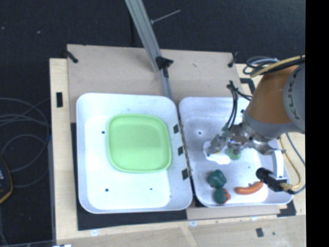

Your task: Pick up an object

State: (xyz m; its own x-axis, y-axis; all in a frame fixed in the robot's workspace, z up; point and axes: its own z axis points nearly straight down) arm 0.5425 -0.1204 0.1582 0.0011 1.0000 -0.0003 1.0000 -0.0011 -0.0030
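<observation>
My gripper (pixel 230 147) hangs low over the middle of the right bin (pixel 198 117), under the arm's orange band. A white object (pixel 215 154) lies directly beneath and to the left of it. Whether the object sits between the fingers is hidden. Two green pieces rest nearer the front of this bin: one (pixel 216 177) above, another with a red spot (pixel 221 195) below it. An orange-red sausage-shaped item (pixel 249 190) lies at the bin's front right.
The left bin (pixel 92 138) holds a light green square plate (pixel 139 143). A grey pole (pixel 146 30) slants in from the top to the bins' back edge. Cables and a black fitting (pixel 271 180) hang by the right bin's right wall.
</observation>
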